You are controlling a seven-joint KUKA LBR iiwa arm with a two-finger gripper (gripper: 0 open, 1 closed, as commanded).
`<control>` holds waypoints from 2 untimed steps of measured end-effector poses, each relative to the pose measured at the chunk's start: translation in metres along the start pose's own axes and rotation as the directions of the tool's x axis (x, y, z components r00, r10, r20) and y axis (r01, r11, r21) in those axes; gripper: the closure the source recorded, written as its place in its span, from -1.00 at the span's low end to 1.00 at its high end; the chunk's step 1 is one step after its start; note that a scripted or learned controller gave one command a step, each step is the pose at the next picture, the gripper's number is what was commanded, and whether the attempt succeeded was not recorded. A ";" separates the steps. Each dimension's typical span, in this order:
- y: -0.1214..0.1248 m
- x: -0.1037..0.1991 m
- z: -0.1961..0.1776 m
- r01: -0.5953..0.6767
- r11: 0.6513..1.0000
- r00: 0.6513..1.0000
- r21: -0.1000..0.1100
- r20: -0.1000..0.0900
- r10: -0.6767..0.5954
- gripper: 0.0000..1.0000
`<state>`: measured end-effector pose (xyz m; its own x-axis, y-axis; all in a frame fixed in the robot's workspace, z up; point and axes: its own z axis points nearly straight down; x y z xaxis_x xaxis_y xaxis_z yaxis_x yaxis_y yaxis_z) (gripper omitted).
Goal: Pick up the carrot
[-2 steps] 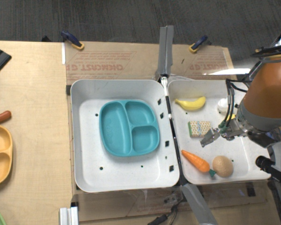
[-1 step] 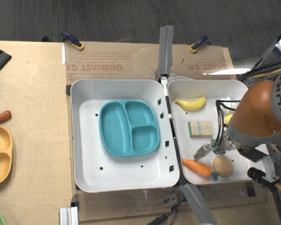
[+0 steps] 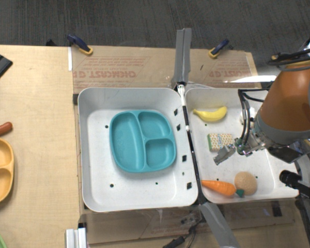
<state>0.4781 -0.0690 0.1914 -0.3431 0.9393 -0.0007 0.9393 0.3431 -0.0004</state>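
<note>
Camera view, looking down at a slant: two white bins sit side by side on the bench. The left bin [image 3: 93,154] holds a teal divided plate [image 3: 143,140] near its middle, with bare white floor all around it out to the walls.

The right bin [image 3: 271,190] is more crowded. The carrot [image 3: 218,188] lies along the near wall at the bin's near-left corner, its tip close to the divider between the bins and its green end pointing right. Just beside that green end, touching or nearly so, sits a round tan ball [image 3: 246,182], also close to the near wall. A banana [image 3: 211,113] lies near the far-left corner, and a pale speckled sponge block [image 3: 220,140] sits between the banana and the carrot.

The arm [image 3: 289,105] comes in from the right and covers much of the bin's right half. The gripper [image 3: 225,154] hangs just below the sponge block, apart from the carrot, with a strip of bare floor between them. Whether its fingers are spread or closed I cannot tell; nothing is seen between them.

Outside the bins, on the bench at the far left, lie a yellow plate [image 3: 0,172] and a reddish sausage [image 3: 0,128].
</note>
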 end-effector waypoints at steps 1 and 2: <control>-0.013 -0.077 -0.112 -0.033 0.999 0.999 -0.001 0.002 0.033 -1.00; 0.020 -0.034 -0.157 0.006 1.000 1.000 -0.001 0.002 -0.006 -1.00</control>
<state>0.5085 -0.0939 0.3486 -0.3485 0.9373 -0.0022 0.9373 0.3485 0.0002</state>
